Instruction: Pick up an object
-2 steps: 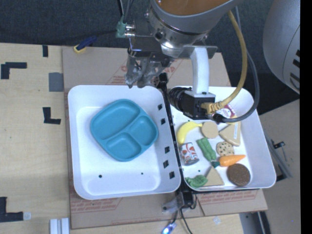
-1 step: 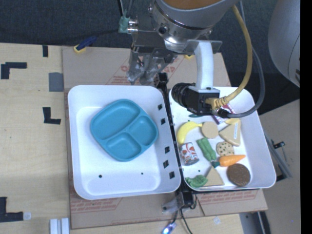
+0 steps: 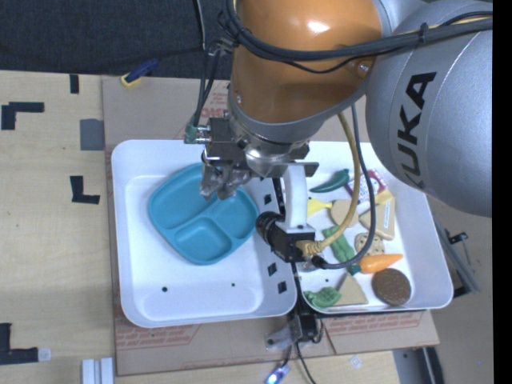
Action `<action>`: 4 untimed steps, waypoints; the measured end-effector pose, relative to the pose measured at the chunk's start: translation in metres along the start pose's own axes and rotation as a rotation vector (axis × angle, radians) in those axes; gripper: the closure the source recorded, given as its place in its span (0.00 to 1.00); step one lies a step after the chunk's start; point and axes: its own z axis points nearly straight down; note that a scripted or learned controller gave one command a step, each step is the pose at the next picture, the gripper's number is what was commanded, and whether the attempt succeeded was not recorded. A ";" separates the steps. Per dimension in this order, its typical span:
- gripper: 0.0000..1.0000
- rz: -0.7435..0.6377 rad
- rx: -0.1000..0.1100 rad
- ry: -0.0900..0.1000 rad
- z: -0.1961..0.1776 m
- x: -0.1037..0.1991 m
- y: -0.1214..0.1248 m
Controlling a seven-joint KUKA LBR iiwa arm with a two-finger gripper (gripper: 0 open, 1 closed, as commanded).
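Observation:
A blue divided plate lies tilted in the left white bin. My gripper hangs over the plate's upper right rim, its dark fingertips down close to the blue surface. The big orange and grey arm above hides the wrist and part of the bins' back edge. The right white bin holds several small toy foods: a green pepper, an orange carrot, a brown round cookie, a green leafy piece and pale cracker-like pieces.
The bins sit side by side on a cardboard sheet on the wooden bench. A black cable fitting with wires hangs over the divider between the bins. A blue and yellow item lies at the back left.

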 end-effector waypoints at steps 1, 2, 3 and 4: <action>1.00 -0.005 -0.030 0.015 -0.142 0.025 0.008; 1.00 -0.006 -0.015 0.007 -0.144 0.025 0.008; 1.00 -0.007 -0.013 0.007 -0.154 0.025 0.008; 1.00 -0.010 -0.012 0.007 -0.163 0.026 0.008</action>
